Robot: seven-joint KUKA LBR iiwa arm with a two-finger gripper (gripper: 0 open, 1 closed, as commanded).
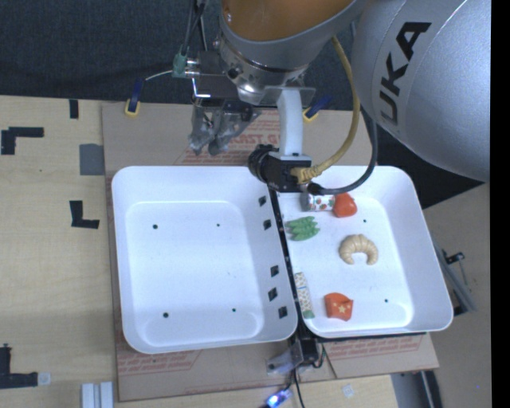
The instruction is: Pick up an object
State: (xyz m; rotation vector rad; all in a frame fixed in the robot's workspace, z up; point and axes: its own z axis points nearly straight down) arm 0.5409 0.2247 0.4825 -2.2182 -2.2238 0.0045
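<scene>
Several small objects lie in the right bin: a green leafy piece, a tan croissant, a red round piece, a small white speckled packet and a red pepper-like piece. A thin patterned strip rests by the divider between the bins. My gripper hangs high beyond the far rim of the left bin, over the brown cardboard, well away from all of these objects. Nothing shows in its grasp.
The grey arm with its orange band fills the upper right and overhangs the right bin's far side. A black fitting with a yellow cable sits above the divider's far end. Cardboard underlies both bins.
</scene>
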